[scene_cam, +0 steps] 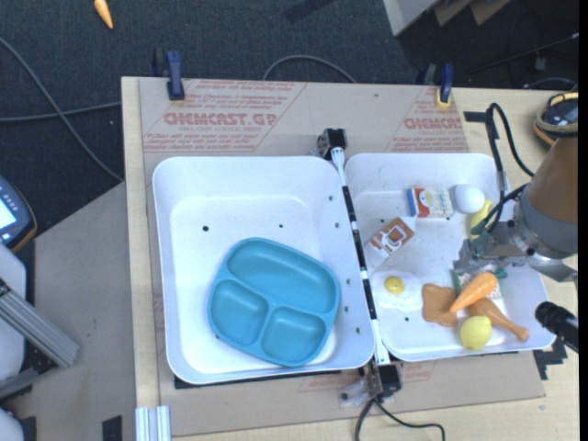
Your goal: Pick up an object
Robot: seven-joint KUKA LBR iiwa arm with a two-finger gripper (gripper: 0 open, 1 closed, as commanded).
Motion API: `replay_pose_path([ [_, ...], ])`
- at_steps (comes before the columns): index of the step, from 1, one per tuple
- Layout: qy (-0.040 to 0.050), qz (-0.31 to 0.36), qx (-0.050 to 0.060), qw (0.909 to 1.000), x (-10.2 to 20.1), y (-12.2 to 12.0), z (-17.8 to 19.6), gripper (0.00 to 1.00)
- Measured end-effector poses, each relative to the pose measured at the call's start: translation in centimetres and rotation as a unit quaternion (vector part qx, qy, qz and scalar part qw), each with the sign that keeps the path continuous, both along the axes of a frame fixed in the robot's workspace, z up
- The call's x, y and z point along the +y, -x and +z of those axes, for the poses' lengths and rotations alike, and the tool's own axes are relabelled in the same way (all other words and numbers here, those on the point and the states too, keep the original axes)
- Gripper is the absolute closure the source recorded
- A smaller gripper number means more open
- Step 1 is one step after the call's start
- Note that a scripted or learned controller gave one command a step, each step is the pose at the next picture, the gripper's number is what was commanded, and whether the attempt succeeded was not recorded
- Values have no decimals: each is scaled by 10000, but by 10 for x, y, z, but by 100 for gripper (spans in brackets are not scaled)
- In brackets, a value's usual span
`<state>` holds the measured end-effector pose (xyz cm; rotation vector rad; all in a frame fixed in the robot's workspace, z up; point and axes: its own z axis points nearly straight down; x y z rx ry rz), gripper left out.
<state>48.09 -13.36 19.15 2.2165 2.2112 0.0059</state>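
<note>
While the gripper (480, 263) sits low among crowded toys in the right bin (367, 177), finger state impossible to tell, neighbours touching the carrot (474, 291) could spoil a grab.

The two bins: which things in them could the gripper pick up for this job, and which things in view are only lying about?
Belong to the job, in the right bin:
carrot, under the gripper
yellow lemon
fried egg
white egg
small milk carton
small brown carton

Just lying about:
blue divided plate in the left bin
small carrot on the floor
blue clamps
</note>
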Motion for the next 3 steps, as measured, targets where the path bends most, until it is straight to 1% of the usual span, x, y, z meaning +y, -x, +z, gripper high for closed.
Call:
replay_pose_path([
  [1,-22,9,48,10000,2,2,-6,0],
  [2,-25,9,25,10000,-2,0,-109,0],
  [3,-11,31,20,10000,19,-42,-106,0],
])
